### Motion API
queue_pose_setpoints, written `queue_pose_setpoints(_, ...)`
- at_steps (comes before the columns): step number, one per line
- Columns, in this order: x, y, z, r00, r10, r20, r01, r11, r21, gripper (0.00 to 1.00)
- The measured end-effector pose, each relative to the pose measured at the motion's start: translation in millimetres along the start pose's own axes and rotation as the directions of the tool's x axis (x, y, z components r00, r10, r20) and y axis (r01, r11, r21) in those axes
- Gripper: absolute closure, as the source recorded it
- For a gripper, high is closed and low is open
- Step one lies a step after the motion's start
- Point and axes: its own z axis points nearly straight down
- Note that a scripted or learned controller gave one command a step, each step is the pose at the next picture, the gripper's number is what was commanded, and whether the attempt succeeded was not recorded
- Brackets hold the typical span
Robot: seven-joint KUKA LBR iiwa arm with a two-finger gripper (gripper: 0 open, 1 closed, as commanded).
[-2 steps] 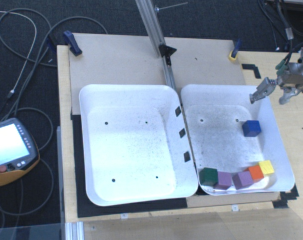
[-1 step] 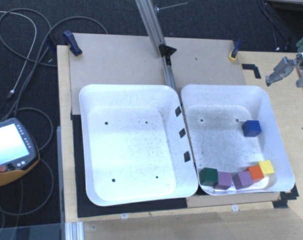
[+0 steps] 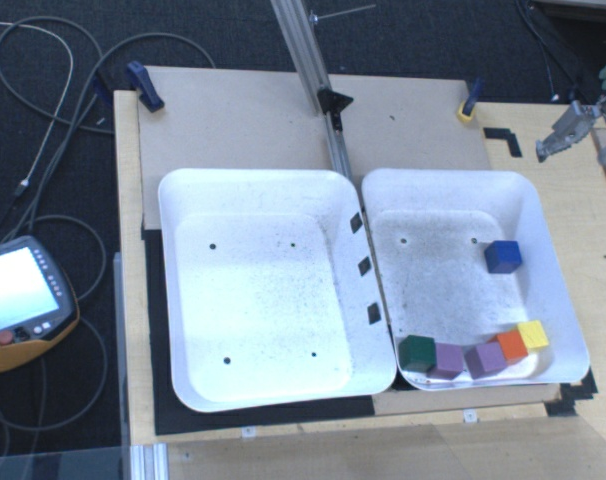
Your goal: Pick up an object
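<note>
Several small cubes lie in the right bin [image 3: 543,218]. A blue cube [image 3: 502,256] sits alone near its right wall. Along the front wall runs a row: a green cube [image 3: 417,352], two purple cubes [image 3: 448,358] [image 3: 486,358], an orange cube [image 3: 512,345] and a yellow cube [image 3: 532,334]. My gripper [image 3: 555,144] hangs at the far right of the camera view, above the bench beyond the right bin's back right corner. It is well apart from all the cubes and nothing is seen in it.
The left bin [image 3: 183,268] stands beside the right one, with black clips along the shared edge. A metal rail [image 3: 303,48] slants down to the bins' back join. Blue clamps [image 3: 143,83] hold the board's corners. A pendant [image 3: 18,298] lies off the bench at left.
</note>
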Motion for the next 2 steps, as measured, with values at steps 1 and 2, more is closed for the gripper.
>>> queue_pose_setpoints(1, -39, 52, 144, 1.000, 0.003, -0.004, -0.003, 1.000, 0.015, 0.00)
queue_pose_setpoints(2, -29, -22, 42, 1.000, 0.003, 0.001, -0.003, 1.000, -0.004, 0.00)
